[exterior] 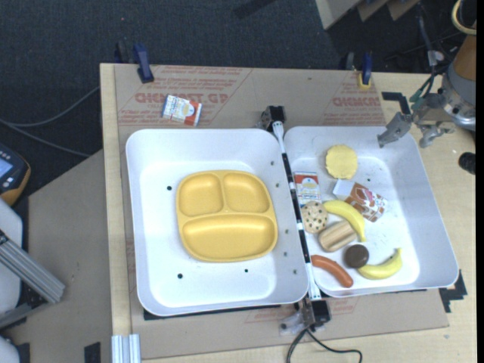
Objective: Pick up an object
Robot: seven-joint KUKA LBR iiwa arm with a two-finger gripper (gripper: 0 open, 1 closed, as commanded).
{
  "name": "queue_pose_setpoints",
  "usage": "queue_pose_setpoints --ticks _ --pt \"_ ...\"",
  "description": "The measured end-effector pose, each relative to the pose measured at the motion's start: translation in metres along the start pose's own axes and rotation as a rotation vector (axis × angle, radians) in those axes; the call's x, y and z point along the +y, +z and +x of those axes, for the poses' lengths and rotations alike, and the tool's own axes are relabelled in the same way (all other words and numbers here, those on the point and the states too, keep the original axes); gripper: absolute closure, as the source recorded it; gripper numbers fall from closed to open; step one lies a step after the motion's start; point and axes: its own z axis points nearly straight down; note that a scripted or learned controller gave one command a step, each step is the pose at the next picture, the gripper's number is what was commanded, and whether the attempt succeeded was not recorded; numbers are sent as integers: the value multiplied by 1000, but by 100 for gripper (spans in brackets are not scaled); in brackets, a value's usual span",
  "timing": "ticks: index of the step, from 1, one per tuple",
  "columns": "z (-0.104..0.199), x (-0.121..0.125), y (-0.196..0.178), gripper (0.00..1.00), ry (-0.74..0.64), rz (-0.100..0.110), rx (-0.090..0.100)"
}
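Observation:
The right bin (423, 195) holds several toy foods. A round yellow biscuit (341, 161) lies near its back. A red and white packet (306, 187) and a chocolate chip cookie (314, 217) lie by the left wall. A banana (346, 215) rests over a bread roll (336, 237). A red and white wrapped snack (368, 203) sits beside the banana. At the front lie a sausage (331, 271), a dark brown ball (356, 256) and a second banana (383, 266). My gripper (409, 133) hangs open over the bin's back right corner, with nothing between its fingers.
In the left bin (144, 172) sits a yellow divided plate (225, 216). A small red and white box (181, 110) lies on the cardboard behind that bin. Blue clamps (141, 63) hold the board's back edge.

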Motion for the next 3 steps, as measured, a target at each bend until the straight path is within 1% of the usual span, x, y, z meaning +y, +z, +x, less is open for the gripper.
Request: queue_pose_setpoints --ticks 1,2,3 --pt "106 -66 106 0 -6 12 7" --pt "111 -91 112 0 3 -21 -6" --pt "110 -90 101 100 2 -22 -9"
